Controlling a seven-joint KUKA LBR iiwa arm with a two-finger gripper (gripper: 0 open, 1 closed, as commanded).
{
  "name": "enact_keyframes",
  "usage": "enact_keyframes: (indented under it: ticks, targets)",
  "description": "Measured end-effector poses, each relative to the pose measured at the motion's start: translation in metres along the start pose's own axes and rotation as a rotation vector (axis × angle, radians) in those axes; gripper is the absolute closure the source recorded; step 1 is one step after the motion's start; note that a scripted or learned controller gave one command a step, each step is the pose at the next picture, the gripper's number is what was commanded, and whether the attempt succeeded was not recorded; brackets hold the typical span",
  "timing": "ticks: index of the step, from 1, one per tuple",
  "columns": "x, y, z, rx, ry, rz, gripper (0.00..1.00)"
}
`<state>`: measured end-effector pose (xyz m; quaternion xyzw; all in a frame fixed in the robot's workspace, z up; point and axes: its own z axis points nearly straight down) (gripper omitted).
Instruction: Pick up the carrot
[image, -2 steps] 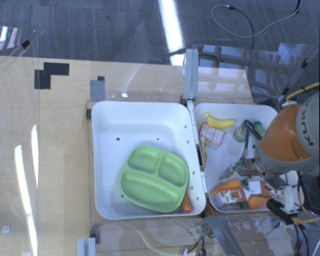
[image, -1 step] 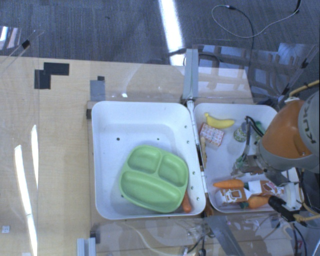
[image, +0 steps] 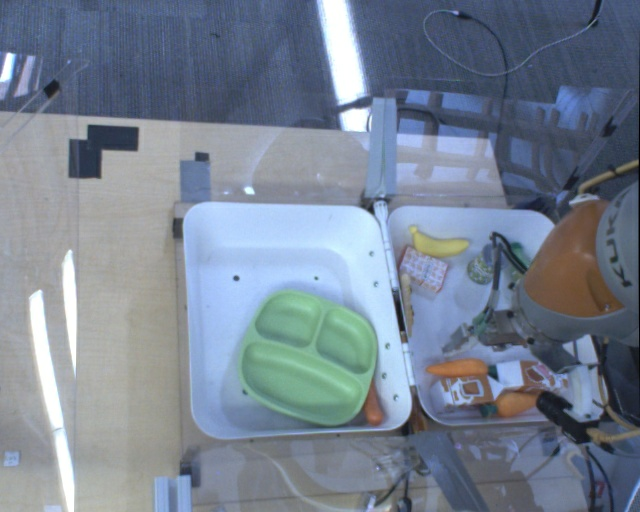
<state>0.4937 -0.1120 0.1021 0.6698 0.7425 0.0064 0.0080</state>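
Note:
The carrot (image: 457, 368) is a short orange stick lying flat near the front of the right bin (image: 478, 222). It points left to right, beside a small printed box (image: 468, 392). My gripper (image: 478, 332) hangs just above and slightly right of the carrot, low in the bin. The bulky grey wrist and orange band (image: 568, 268) hide much of the bin's right side. Nothing shows in the gripper's grasp.
A yellow banana (image: 438, 243) and a red-and-white packet (image: 422, 270) lie at the back of the right bin. Another orange item (image: 515, 404) lies at the front right. The left bin (image: 215, 300) holds a green divided plate (image: 308, 357) with an orange piece (image: 372, 406) at its edge.

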Motion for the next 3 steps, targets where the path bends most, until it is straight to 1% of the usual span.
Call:
enact_keyframes:
  ticks: [1,2,3]
  targets:
    - [-0.005,-0.003,0.012,0.006,0.003,-0.106,0.0]
    - [-0.006,0.001,-0.001,-0.004,0.0,-0.107,1.0]
    - [0.032,0.0,-0.083,0.015,0.0,0.262,1.0]
